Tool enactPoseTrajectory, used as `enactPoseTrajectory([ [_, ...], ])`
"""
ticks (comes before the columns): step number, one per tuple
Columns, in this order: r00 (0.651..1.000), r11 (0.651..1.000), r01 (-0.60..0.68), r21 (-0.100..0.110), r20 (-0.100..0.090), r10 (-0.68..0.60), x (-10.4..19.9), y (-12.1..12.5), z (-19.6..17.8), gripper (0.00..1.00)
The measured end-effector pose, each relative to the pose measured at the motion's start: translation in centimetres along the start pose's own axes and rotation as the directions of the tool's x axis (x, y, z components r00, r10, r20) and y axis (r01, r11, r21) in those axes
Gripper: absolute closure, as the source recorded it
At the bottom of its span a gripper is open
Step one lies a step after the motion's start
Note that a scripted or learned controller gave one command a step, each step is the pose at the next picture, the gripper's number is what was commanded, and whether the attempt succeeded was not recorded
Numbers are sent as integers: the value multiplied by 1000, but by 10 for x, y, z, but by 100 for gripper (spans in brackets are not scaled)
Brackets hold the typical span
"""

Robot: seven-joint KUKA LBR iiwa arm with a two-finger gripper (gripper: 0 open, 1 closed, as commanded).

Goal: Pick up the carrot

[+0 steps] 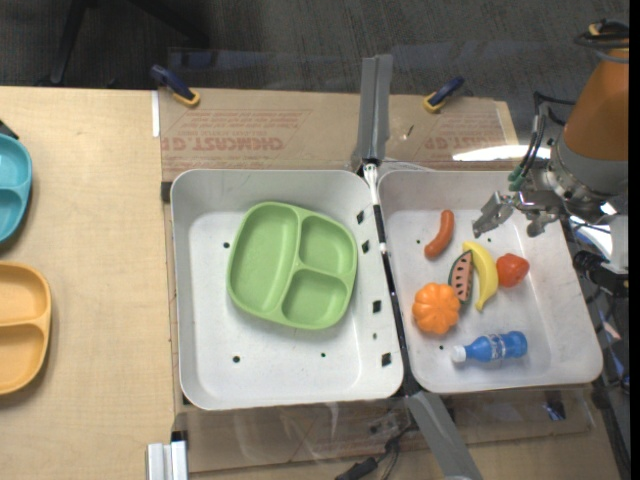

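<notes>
So the carrot (pixel 439 234) hasn't been picked yet: it's lying in the right bin (pixel 560 363), up and left of the banana (pixel 484 274). The end effector (pixel 515 213) hovers up-right of the banana, fingers spread, nothing between them. Whole grab is left to do. Around the banana: watermelon slice (pixel 461 276) touching its left, pumpkin (pixel 437 308) lower left, tomato (pixel 511 269) right, blue bottle (pixel 492 349) below. The left bin (pixel 200 368) holds a green divided plate (pixel 293 265).

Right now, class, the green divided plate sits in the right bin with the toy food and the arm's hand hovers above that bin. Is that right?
Not quite. The camera view shows the green divided plate in the left bin, alone. The toy food lies in the right bin, and the hand hovers above that bin.
</notes>
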State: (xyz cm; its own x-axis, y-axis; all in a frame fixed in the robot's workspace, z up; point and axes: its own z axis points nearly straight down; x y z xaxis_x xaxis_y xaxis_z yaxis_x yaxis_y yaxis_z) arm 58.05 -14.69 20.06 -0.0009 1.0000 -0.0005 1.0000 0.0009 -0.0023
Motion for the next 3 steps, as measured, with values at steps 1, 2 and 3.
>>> enactPoseTrajectory([
  [1,948,948,319,0,0,-319,51,-36,48,0],
  [2,817,817,577,-1,0,-577,82,-82,9,0],
  [3,648,648,761,-1,-1,-761,46,-87,89,0],
])
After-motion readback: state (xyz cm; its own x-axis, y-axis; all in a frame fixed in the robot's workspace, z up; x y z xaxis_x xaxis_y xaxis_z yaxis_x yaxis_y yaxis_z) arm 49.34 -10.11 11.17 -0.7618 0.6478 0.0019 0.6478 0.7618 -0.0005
